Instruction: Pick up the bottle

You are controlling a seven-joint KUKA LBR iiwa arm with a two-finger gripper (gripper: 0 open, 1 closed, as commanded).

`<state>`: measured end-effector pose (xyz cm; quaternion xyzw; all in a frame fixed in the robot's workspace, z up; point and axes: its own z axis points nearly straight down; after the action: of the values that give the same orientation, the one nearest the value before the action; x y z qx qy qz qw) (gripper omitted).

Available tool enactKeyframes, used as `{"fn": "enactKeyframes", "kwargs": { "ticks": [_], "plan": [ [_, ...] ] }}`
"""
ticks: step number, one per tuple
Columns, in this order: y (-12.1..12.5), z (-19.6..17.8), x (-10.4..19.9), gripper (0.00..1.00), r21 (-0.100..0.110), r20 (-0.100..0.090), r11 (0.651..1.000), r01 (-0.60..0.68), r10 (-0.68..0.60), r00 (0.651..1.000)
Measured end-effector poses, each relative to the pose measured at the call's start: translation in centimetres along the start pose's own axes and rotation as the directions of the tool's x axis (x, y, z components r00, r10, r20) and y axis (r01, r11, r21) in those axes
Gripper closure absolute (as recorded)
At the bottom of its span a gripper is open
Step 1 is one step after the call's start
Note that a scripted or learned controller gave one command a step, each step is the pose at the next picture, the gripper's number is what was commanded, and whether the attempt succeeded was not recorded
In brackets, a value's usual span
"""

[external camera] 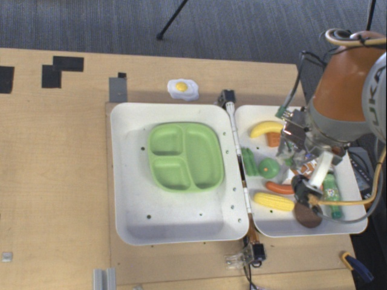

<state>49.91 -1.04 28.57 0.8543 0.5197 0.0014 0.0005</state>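
The claw (292, 157) hangs low over the crowded right bin (357, 225), and I cannot tell whether it is released or clenched. Closest to it lie a green ball (269, 168) and an orange sausage (279, 188). The bottle (331, 192), green where it shows, lies just beyond the claw on the side nearer the bin's outer wall, beside a brown lump (309, 216). A descent from here would likely close on the wrong toy or shove the bottle against that wall; its label bears pale marks too small to read.
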Motion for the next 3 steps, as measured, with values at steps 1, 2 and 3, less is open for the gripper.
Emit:
{"fn": "enactKeyframes", "kwargs": {
  "ticks": [1,2,3],
  "plan": [
    [-1.3,2.8,-0.1,1.0,0.002,0.001,0.979,0.205,-0.205,0.979],
    [-5.0,0.7,7.0,1.0,0.002,0.0,0.96,0.28,-0.28,0.96],
    [-7.2,1.3,11.3,1.0,0.002,0.0,0.956,0.292,-0.292,0.956]
  ]
}}
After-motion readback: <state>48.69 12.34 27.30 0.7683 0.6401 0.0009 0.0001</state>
